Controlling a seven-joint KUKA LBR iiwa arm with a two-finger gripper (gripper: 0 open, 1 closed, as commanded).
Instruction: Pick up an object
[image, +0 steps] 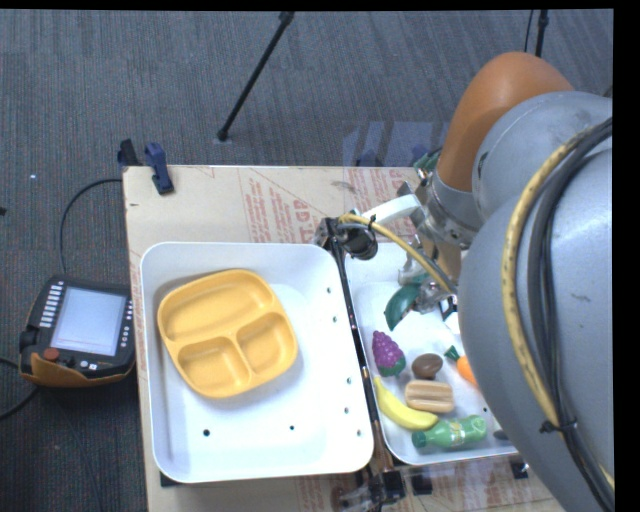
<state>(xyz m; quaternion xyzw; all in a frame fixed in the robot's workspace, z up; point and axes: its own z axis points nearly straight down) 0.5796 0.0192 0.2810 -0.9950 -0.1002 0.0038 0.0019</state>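
End effector (425, 290) low in the right bin (400, 450), near its far end; grip state can't tell, arm blocks it. A dark green leafy toy (403, 302) sits right beside it, leftward, long axis slanting. Purple grapes (387, 352), banana (400, 410), green bottle (452, 433) lie nearer the camera.

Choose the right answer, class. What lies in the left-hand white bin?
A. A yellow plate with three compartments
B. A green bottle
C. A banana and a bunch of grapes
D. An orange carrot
A: the yellow divided plate sits alone in the left bin, while the banana and green bottle lie in the right bin.
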